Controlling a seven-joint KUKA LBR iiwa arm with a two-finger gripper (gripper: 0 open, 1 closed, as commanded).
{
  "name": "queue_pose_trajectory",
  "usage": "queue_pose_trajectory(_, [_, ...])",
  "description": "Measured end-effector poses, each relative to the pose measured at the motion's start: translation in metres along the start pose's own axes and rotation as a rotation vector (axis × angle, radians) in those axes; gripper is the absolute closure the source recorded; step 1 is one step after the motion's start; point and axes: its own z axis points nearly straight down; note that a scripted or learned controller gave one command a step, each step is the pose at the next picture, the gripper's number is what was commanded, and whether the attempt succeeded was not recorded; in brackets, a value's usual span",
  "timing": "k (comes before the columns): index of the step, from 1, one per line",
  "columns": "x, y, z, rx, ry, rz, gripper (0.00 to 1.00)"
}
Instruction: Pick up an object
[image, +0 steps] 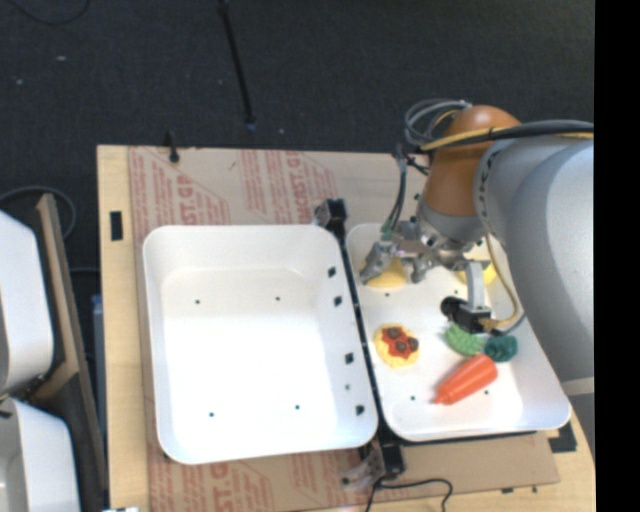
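Note:
My gripper (395, 266) hangs low over the far left part of the right bin (520, 412), fingers spread apart. A pale yellow object (388, 281) lies just under and between the fingertips, with no grip on it showing. Nearer the front lie a yellow disc with red toppings (397, 345), a green leafy piece (466, 340) with a teal end (501, 348), and an orange carrot (466, 380). Another yellow bit (488, 273) peeks out behind the wrist.
The left bin (160, 300) stands beside the right one, and their adjoining walls (350, 320) run just left of the gripper. The grey arm (540, 230) covers the right bin's far right corner. Cardboard (250, 190) lines the bench.

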Motion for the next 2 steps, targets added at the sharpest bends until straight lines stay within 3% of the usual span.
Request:
queue_pose_trajectory(1, [-0.0011, -0.0004, -0.0075, 0.003, 0.001, 0.001, 1.0])
queue_pose_trajectory(2, [-0.0011, -0.0005, -0.0073, 0.004, 0.001, 0.001, 0.0])
